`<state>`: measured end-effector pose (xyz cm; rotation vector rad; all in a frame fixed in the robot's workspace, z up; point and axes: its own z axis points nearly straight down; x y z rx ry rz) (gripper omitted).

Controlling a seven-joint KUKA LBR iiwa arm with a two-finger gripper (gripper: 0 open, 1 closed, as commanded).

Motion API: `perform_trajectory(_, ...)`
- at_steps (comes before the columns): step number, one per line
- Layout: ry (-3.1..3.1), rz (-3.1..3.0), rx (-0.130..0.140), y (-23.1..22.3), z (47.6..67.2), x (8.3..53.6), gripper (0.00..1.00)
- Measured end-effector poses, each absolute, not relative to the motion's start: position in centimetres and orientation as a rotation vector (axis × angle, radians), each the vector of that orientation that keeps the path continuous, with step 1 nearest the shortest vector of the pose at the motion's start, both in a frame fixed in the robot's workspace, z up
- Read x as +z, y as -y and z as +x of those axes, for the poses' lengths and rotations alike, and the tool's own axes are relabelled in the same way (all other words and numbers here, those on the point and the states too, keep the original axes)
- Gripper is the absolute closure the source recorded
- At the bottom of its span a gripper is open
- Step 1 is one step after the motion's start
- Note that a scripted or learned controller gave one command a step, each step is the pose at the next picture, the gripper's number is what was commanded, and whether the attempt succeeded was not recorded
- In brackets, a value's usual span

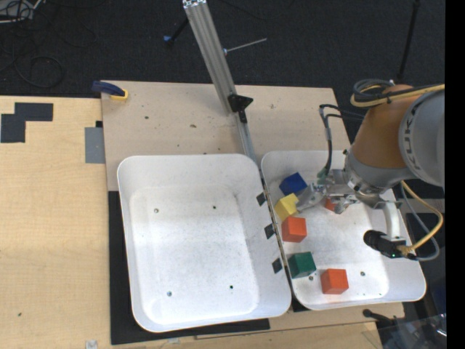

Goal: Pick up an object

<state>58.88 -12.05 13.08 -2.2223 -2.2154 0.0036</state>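
The right bin [378, 289] holds several blocks. A blue block [293, 182] and a yellow block [285, 206] lie near its left wall, with an orange block [294, 229] just below them. A green block [301, 264] and a second orange block [334, 281] lie near the front. My gripper [328, 195] is low over the bin's upper middle, just right of the blue and yellow blocks. A small red patch [330, 206] shows right under it; I cannot tell what it is.
The left bin [138, 195] stands beside the right one, their walls meeting near the blocks. A slanted aluminium bar [214, 57] rises behind the bins. The arm's orange band [378, 137] and cables [421, 231] hang over the right bin's right side.
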Motion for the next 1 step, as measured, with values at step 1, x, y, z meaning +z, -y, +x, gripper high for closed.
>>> perform_trajectory(1, 2.209, -2.230, 0.000, 12.24, 58.92, 14.30, 1.00)
